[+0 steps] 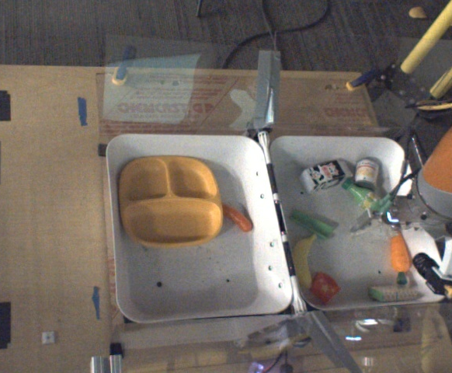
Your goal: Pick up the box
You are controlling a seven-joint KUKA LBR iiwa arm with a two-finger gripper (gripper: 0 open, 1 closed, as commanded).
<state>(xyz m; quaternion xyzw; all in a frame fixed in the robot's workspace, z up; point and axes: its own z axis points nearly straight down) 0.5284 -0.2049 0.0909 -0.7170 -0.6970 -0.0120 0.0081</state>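
Note:
The box [325,176] is a small white and black carton lying on its side near the back of the right bin [339,148]. My gripper [380,211] hangs low over the right part of that bin, to the right of the box and a little nearer the front, apart from it. It sits over a green item [363,195]. The arm's orange band [450,162] rises at the right edge.
A small can [366,172] stands just right of the box. The right bin also holds a green pod [314,224], a banana [304,261], a red piece [325,287], a carrot [399,253] and a green cob [385,293]. The left bin [203,286] holds a yellow divided plate [170,200] and an orange piece [238,218].

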